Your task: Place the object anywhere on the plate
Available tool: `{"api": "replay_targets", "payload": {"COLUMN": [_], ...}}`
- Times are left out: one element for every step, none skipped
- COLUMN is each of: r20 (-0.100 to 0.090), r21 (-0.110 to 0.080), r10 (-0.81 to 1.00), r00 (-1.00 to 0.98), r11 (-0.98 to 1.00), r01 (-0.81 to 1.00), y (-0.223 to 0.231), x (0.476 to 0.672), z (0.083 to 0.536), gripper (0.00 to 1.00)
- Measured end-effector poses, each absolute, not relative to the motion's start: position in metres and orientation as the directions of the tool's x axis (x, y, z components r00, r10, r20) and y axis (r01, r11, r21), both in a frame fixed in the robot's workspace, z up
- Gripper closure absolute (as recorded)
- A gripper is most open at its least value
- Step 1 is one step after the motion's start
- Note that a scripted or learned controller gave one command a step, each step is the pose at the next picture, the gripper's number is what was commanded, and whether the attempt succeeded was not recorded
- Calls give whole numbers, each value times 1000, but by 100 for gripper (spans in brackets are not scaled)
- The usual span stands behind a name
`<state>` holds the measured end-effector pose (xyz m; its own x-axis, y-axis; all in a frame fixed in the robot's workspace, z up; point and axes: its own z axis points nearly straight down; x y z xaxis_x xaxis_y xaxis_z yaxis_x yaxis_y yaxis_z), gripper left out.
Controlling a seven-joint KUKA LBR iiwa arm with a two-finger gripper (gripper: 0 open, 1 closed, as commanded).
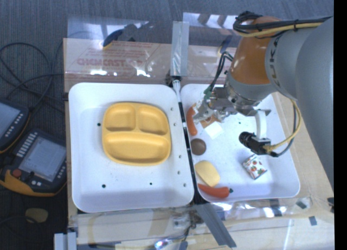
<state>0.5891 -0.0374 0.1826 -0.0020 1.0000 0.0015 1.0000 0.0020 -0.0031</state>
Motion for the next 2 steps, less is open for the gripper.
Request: {"api": "replay_targets", "payload": {"r20": [-1,-1], "r21": [-5,-5], "r10": [1000,1000], "r00": [-3,-4], "r11": [3,4], "r01": [1000,1000], "y": [29,91], "x": [594,605], "z": [182,182], "gripper": [100,100]}}
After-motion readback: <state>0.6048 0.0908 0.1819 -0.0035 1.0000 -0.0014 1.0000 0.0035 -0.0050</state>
